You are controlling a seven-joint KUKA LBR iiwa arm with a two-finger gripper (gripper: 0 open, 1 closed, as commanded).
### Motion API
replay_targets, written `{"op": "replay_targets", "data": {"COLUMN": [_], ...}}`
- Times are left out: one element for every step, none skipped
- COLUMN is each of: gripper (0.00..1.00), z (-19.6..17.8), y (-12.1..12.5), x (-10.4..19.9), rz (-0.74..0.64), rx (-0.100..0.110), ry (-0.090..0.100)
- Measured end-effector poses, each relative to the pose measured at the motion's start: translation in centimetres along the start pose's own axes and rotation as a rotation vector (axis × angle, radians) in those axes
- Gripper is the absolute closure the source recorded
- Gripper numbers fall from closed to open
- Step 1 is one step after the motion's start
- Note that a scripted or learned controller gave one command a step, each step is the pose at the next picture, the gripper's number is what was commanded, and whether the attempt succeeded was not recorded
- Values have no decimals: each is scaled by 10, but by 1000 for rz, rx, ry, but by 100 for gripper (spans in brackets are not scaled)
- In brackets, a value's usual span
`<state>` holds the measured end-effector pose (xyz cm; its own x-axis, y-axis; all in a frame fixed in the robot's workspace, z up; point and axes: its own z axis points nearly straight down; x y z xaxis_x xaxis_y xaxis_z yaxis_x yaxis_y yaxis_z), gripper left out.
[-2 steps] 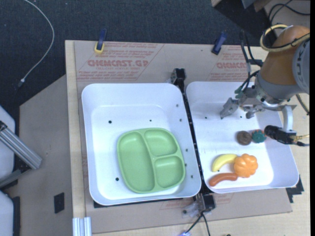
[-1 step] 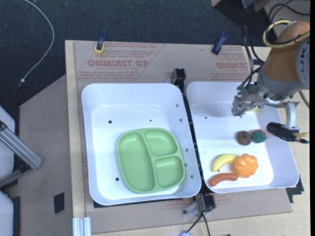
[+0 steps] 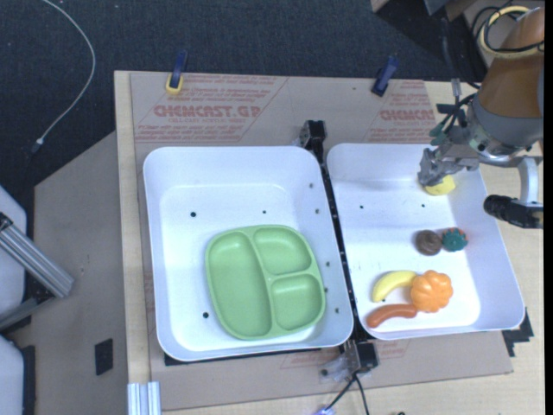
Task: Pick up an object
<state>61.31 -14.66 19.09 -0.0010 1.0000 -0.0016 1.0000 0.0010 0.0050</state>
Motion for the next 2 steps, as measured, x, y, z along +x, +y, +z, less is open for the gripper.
{"op": "replay_targets", "data": {"gripper": [100,100], "z": [-27,-39], "y": [1,4], "x": [0,51], "rz": [0,-5], "rx": [0,1], "ry": [0,3]}}
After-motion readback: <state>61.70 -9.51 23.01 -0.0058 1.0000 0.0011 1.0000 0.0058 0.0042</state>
